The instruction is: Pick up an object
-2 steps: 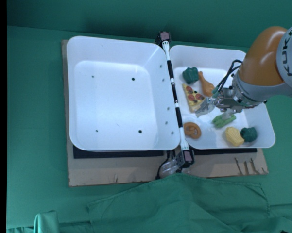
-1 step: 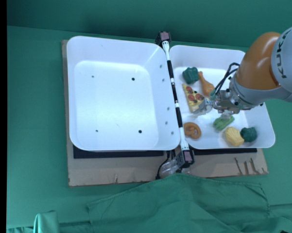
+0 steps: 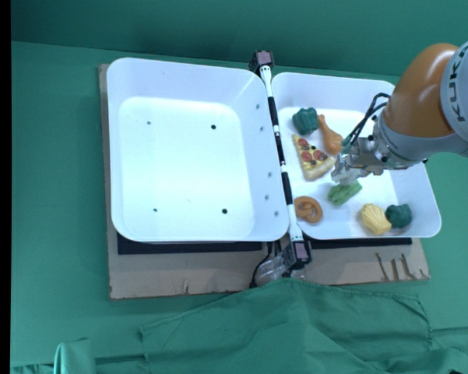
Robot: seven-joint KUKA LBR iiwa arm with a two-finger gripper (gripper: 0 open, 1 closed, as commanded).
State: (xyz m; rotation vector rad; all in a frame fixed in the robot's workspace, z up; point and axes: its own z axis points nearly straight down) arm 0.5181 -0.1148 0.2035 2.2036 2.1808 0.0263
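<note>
White moulded plastic, smooth and glossy with rounded corners, forms the two shallow bins on the green-draped worktop [image 3: 54, 170]. The left bin [image 3: 132, 92] shows four small dark dots on its floor; the right bin [image 3: 420, 209] holds the toy food. A black-and-white striped bar [image 3: 276, 142] runs between the two bins, and both sit on a flat sheet of brown cardboard [image 3: 179, 283] with a ragged front edge. Rumpled green cloth [image 3: 296, 326] lies in folds below.

The grey arm with its orange band [image 3: 424, 92] reaches in from the right, and the end effector [image 3: 344, 174] hangs low over the middle of the right bin. A knobbly green vegetable piece [image 3: 345, 192] lies directly below it, touching or nearly touching its tip; whether it is gripped cannot be told, nor whether the end effector is released or clenched.

Around it lie a triangular pizza slice [image 3: 311, 157] just left, an orange drumstick [image 3: 330, 136], a dark green pepper [image 3: 304, 120], a brown pretzel [image 3: 308, 209], a ribbed yellow piece [image 3: 375, 219] and a dark green lumpy piece [image 3: 399, 215].
</note>
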